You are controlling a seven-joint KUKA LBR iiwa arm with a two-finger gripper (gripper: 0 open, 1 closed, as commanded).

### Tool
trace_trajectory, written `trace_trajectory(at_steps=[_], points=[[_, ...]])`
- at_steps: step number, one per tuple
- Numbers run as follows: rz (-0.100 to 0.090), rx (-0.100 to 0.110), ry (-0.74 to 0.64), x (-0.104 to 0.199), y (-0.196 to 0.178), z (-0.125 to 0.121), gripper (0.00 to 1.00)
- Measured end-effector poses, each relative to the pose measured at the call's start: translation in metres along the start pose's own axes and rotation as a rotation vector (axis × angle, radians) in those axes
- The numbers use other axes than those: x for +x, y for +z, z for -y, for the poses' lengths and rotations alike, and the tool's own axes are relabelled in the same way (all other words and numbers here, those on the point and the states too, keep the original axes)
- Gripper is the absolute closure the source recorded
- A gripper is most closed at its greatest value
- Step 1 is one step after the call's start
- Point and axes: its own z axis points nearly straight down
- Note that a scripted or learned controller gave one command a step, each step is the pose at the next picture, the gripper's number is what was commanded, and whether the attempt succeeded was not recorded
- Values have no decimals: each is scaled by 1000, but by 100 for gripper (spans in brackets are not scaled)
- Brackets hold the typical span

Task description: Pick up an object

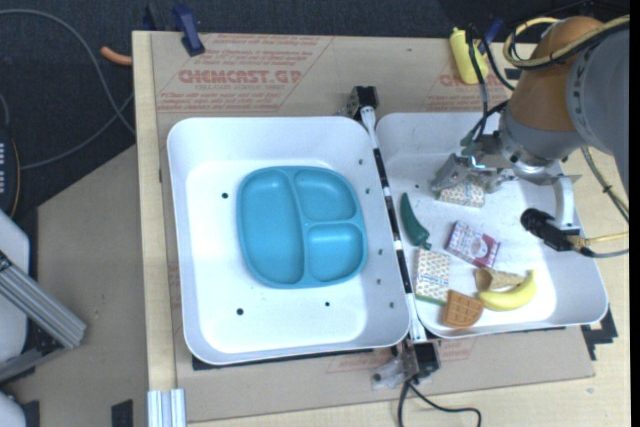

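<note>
My gripper (466, 179) hangs low over the far part of the right bin (590, 290), reaching in from the right. Its fingers stand open, spread to either side of a small patterned packet (463, 194) that lies flat on the bin floor just under the tips. The packet is not lifted. Nearer the front of the same bin lie a maroon packet (471, 243), a yellow banana (510, 293), a waffle-like cookie (461, 309), a checkered packet (433, 272) and a dark green piece (412, 222).
The left bin (200, 315) holds a blue divided plate (300, 223). A black-and-white divider rail (385, 205) separates the two bins. The arm's grey body (585, 105) covers the right bin's far right corner.
</note>
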Motion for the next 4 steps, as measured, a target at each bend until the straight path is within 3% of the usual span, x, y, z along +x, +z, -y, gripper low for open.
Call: trace_trajectory(at_steps=[1, 2, 3, 4], points=[[1, 0, 2, 12, 1, 88, 0], [1, 1, 3, -6, 0, 129, 0], [1, -2, 3, -5, -9, 128, 100], [0, -1, 3, -5, -9, 128, 0]])
